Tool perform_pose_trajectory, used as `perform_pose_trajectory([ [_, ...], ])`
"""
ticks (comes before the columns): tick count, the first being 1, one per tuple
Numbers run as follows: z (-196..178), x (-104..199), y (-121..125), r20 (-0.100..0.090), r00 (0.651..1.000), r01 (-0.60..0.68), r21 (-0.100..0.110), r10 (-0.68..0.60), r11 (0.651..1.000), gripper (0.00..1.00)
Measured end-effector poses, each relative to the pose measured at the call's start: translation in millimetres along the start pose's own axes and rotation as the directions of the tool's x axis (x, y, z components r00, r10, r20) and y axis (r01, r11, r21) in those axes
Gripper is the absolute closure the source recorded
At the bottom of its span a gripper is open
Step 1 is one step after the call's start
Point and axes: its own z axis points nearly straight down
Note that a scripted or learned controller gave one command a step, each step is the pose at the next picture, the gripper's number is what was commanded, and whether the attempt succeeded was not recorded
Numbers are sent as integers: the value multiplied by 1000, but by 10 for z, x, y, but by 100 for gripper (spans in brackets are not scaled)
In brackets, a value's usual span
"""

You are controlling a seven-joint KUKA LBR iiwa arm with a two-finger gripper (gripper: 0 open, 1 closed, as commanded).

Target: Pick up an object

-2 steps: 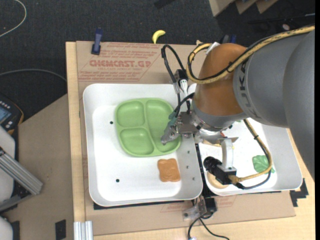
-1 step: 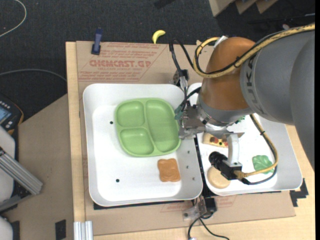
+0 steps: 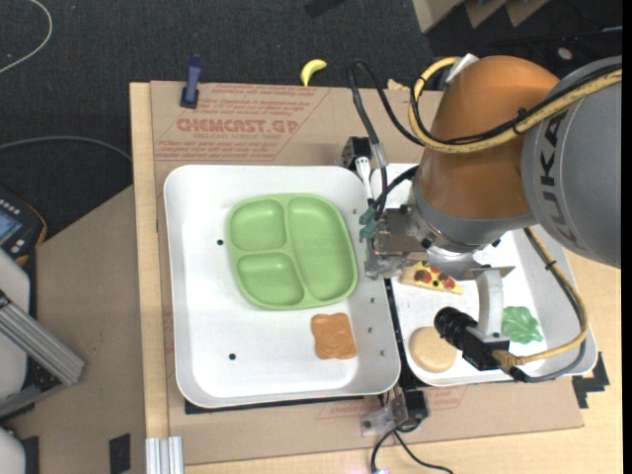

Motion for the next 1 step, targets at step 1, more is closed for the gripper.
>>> perform_pose_trajectory([
  [1,-1280,-2,117,-1,1000,0,-11,0,1000,100],
])
